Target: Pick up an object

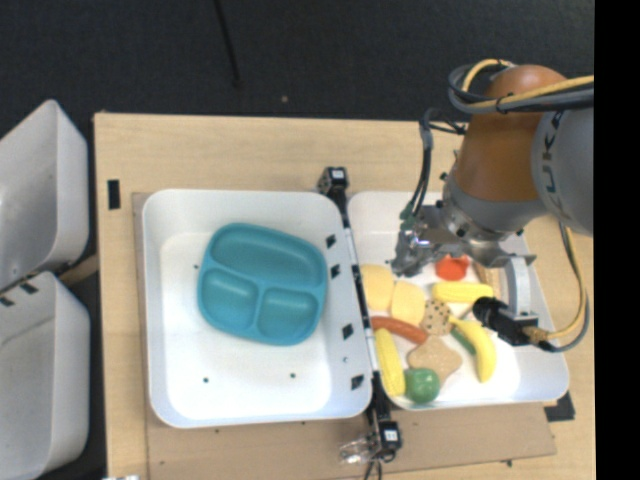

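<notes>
Two bins on the bench. Left bin (170,388): one teal plate (262,283), three compartments, lying flat. Right bin (540,373): a heap of toy food, crowded toward its near half.

Arm (505,158): reaches in from the right, wrist over the far part of the right bin. Gripper (412,251): low over the bin, above the far edge of the heap; whether it is released or clenched cannot be told, and nothing is seen in its grasp.

Heap, itemised:
- cheese (393,295), pale yellow, just below the gripper, flat.
- sausage (398,327), red, touching the cheese's near edge; long axis runs left to right, slightly toward the near right.
- corn (389,361), yellow, along the bin's left wall; long axis runs far to near.
- banana (480,346), yellow; long axis slants from far left to near right.
- lime (422,385), green, round, at the near edge.
- cracker (435,315), speckled, between cheese and banana.
- red piece (452,267), small, beside the wrist.

Judged step: descent onto the heap for a pick. Likeliest target is the cheese, being nearest. Advice: close across its narrower side, come down straight, and keep clear of the sausage, which touches it. For any long item, grip across the long axis near its middle. The crowding risks a pinch on two pieces at once.
</notes>
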`<act>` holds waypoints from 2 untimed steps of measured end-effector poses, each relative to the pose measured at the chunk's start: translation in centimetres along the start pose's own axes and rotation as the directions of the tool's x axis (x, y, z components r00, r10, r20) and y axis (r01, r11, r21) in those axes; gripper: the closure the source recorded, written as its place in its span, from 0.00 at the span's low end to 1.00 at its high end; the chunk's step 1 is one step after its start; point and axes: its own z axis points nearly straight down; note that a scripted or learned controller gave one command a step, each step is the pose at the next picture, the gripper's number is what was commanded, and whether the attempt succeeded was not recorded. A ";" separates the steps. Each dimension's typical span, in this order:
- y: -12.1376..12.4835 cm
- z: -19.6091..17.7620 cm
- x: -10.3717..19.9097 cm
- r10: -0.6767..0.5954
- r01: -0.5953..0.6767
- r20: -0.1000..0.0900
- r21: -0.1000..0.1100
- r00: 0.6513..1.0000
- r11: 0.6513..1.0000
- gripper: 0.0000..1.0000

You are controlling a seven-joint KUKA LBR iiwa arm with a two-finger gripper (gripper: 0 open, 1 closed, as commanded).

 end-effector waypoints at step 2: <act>-1.3 0.8 0.7 0.006 -0.006 0.002 0.001 1.000 1.000 1.00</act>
